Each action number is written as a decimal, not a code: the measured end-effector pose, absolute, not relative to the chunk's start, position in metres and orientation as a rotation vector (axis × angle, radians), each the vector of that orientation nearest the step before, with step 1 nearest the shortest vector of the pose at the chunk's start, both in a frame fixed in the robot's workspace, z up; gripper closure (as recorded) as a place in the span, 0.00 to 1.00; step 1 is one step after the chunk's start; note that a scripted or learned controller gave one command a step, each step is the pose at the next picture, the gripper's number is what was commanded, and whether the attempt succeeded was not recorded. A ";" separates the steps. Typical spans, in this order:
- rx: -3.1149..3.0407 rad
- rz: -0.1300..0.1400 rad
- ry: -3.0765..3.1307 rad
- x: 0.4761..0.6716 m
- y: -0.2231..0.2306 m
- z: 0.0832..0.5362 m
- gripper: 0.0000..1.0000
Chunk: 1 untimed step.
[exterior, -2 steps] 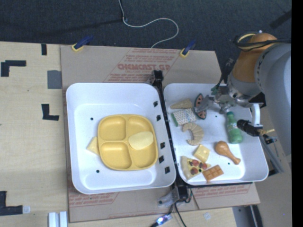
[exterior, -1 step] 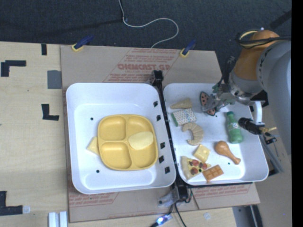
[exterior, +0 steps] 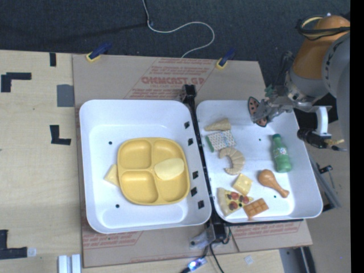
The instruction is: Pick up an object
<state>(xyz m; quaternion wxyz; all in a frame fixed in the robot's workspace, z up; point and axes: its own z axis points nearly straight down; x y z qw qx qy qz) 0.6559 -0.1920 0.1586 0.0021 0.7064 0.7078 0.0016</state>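
Observation:
My gripper (exterior: 259, 114) hangs over the far part of the right bin (exterior: 301, 212), close to its back rim. Nothing shows in it. Below it and toward the front lie several toy foods. A green bottle (exterior: 280, 152) lies near the right wall. A brown drumstick (exterior: 273, 182) is in front of the bottle. A croissant (exterior: 232, 160) sits mid-bin, with a checkered packet (exterior: 220, 139) and a tan wedge (exterior: 219, 124) behind it. A cheese cube (exterior: 242, 183), a pizza slice (exterior: 230, 201) and an orange cracker (exterior: 255, 207) lie near the front.
The left bin (exterior: 96, 118) holds a yellow divided plate (exterior: 149, 152) with a pale yellow piece (exterior: 169, 168) in one compartment. A yellow wedge (exterior: 111, 175) pokes out from the plate's left side. The arm's orange band (exterior: 318, 44) rises at the right. A cable (exterior: 182, 30) runs behind the bins.

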 end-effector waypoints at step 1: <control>2.215 0.005 2.222 0.660 -0.181 0.211 1.00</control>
